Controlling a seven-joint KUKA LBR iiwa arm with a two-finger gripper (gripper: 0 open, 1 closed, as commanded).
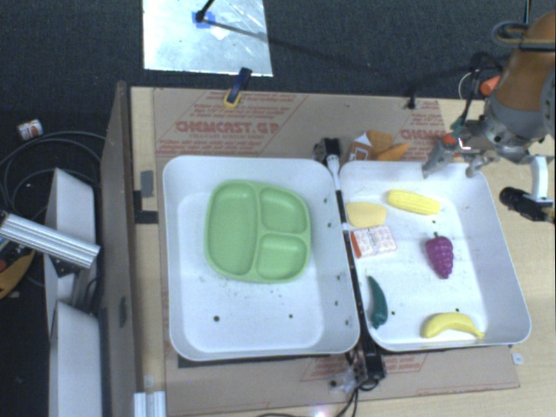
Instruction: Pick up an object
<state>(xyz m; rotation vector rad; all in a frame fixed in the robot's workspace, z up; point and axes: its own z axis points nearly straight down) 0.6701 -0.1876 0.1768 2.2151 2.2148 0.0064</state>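
My gripper (452, 163) hangs over the far edge of the right bin (499, 233), its two fingers spread apart with nothing between them. In that bin lie a corn cob (413, 201), a yellow cheese wedge (366, 214), a red-and-white packet (373, 242), a purple grape bunch (440, 254), a dark green pepper (378, 301) and a banana (450, 324). The corn cob is the nearest item, a little below and left of the gripper.
The left bin (187, 233) holds a green divided plate (258, 230). Orange pieces (382, 148) lie on the cardboard behind the right bin. A black clamp (329, 150) sits at the bins' far junction. The arm's wrist (521, 94) stands at the upper right.
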